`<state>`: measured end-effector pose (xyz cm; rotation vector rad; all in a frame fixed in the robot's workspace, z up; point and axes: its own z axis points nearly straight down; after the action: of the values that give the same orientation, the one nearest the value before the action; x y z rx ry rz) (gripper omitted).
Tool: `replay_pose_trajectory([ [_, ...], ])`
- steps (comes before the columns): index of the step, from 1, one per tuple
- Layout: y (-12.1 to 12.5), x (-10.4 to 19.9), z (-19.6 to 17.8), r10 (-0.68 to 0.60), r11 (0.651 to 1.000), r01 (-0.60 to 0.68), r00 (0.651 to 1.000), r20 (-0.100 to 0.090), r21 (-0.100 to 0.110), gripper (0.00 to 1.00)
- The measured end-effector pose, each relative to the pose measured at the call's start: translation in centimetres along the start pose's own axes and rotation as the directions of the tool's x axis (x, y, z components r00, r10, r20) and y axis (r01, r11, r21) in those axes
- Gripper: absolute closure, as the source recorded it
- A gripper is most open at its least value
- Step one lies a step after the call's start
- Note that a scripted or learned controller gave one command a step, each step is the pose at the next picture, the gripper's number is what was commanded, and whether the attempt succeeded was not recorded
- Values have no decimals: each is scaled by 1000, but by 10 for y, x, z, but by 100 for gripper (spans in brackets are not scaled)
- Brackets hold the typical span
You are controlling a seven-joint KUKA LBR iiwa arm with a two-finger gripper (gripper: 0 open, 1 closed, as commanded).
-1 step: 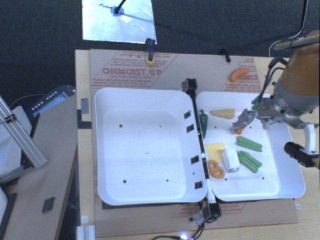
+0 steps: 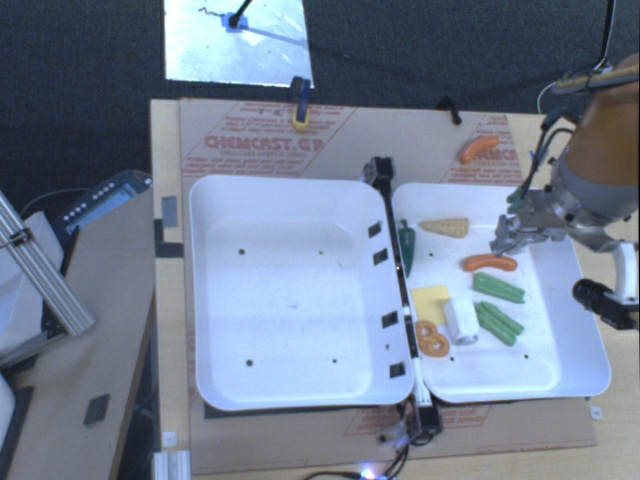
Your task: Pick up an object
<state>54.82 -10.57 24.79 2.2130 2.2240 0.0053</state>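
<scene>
My gripper (image 2: 507, 240) hangs over the right bin (image 2: 575, 368), just above an orange sausage (image 2: 490, 263) lying there. Nothing shows between its fingers. Below the sausage lie two green pods (image 2: 498, 288) (image 2: 498, 322). A white cylinder (image 2: 461, 321), a yellow cheese slice (image 2: 432, 298) and an orange ring (image 2: 433, 341) sit at the bin's lower left. A pale wedge (image 2: 445, 227) and a green pepper (image 2: 406, 245) lie near the top left of that bin.
The left bin (image 2: 290, 288) sits beside it, split off by a black divider (image 2: 392, 268). Another orange sausage (image 2: 478, 149) lies on the cardboard behind the right bin. A yellow and blue clamp (image 2: 299, 103) stands at the back edge.
</scene>
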Motion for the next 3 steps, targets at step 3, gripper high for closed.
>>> replay_pose_trajectory([
  [3,4,50,-287,4,1000,-4,1000,-1,3,100],
])
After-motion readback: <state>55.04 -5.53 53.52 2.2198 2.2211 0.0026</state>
